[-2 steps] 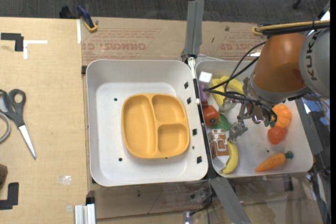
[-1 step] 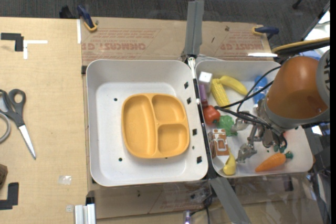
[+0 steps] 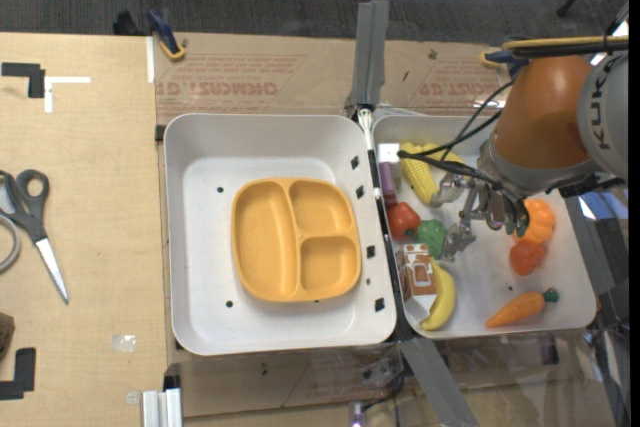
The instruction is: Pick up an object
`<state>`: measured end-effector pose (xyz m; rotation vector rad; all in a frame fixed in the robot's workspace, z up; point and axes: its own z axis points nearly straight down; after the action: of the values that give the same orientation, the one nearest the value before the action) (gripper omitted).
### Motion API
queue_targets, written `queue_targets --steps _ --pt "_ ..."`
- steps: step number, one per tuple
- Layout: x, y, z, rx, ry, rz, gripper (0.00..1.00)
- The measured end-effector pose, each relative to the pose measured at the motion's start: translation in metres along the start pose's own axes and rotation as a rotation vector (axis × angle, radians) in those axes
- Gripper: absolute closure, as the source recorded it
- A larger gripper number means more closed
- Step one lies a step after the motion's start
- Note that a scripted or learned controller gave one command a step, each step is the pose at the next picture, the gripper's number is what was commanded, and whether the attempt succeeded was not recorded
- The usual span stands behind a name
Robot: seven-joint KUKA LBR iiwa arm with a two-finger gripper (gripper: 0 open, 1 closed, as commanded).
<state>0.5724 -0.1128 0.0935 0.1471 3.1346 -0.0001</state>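
A grey robot arm [image 3: 608, 115] with a broad, rounded orange band — black lettering "KU" on the grey casing at three o'clock. Black cables loop toward a small metal gripper [image 3: 478, 215].

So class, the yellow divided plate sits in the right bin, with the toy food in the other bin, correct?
Not quite. The camera view shows the yellow divided plate in the left bin; the toy food, such as the banana and carrot, lies in the right bin.
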Motion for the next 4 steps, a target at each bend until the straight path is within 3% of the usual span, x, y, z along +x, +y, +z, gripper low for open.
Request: queue_targets --steps 1,2,3,4 --pt "0.05 0.008 0.0 0.001 -0.002 0.06 0.0" --pt "-0.064 0.024 0.003 -0.001 0.008 -0.031 0.0" --pt "-0.079 -0.073 0.0 0.001 -0.004 -0.082 0.0" --pt "-0.08 -0.073 -0.011 0.002 -0.01 -0.083 1.0"
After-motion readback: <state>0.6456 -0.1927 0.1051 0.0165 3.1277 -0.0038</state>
